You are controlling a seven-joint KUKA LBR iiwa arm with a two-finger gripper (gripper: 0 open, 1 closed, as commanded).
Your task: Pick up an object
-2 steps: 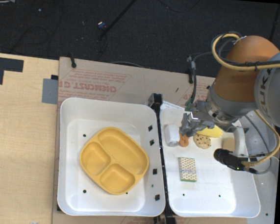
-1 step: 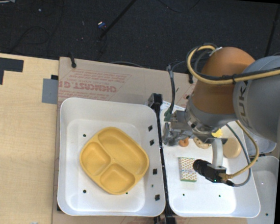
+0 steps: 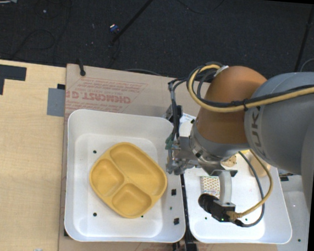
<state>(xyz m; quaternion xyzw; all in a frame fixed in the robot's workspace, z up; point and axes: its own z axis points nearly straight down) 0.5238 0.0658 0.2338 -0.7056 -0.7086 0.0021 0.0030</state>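
Arm [image 3: 229, 123] above right bin [image 3: 279, 228]; yellow tray [image 3: 128, 179] in left bin [image 3: 83, 143].

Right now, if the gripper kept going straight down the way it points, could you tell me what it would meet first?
Probably the right rim of the left bin, near the divide between the bins. The gripper hangs there, just right of the yellow divided plate. Depth is unclear from this slanted view.

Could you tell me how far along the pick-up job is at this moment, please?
Nothing looks picked yet: the yellow divided plate lies flat in the left bin, apart from the arm. In hand: the gripper hangs over the divide between the bins, just right of the plate. Left to do: closing on an object and lifting it.
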